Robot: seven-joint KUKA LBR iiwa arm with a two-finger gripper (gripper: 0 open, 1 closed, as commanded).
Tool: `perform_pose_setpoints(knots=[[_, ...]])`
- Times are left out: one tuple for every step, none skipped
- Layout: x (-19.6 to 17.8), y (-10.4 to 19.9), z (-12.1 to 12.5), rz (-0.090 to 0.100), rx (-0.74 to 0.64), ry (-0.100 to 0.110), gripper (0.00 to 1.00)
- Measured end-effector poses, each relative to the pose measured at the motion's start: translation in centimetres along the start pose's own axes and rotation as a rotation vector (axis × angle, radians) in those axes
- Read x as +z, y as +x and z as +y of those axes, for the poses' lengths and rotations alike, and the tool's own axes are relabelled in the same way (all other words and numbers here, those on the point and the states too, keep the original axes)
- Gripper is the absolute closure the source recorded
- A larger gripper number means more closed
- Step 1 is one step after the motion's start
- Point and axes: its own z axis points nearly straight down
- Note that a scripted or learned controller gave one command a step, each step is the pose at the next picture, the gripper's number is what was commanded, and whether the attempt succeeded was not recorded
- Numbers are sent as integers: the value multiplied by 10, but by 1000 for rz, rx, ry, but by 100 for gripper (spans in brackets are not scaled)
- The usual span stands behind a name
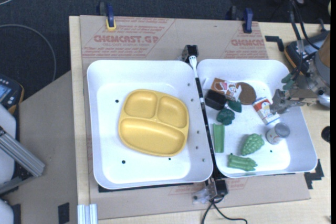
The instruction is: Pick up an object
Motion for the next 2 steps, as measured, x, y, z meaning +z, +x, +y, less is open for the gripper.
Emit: perform_pose_setpoints(knots=[[39, 110, 3, 6, -19, 2, 100], [26, 103, 4, 2, -9, -6, 100]])
